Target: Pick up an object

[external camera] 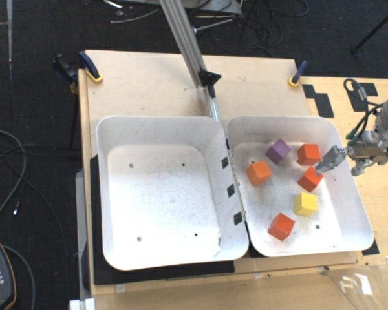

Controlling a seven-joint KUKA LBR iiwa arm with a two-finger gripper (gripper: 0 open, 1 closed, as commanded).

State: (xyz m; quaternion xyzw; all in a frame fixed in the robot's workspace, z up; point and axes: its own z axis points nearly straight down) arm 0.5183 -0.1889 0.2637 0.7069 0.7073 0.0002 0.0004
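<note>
The right bin (349, 228) holds several cubes: a purple one (279, 151), an orange-red one (308, 154), an orange one (259, 172), a red one (309, 180), a yellow one (306, 204) and a red-orange one (281, 227). My gripper (345, 164) reaches in over the bin's right rim, open, with its fingers spread wide. One grey finger (330, 160) points at the top right of the red cube, between it and the orange-red cube. Nothing is between the fingers.
The left bin (116, 147) lies beside the right one, their rims meeting at the middle. A slanted metal pole (184, 37) comes down to the bins' back edge. Clamps sit at the bench's back corners, and cables lie on the dark floor around it.
</note>
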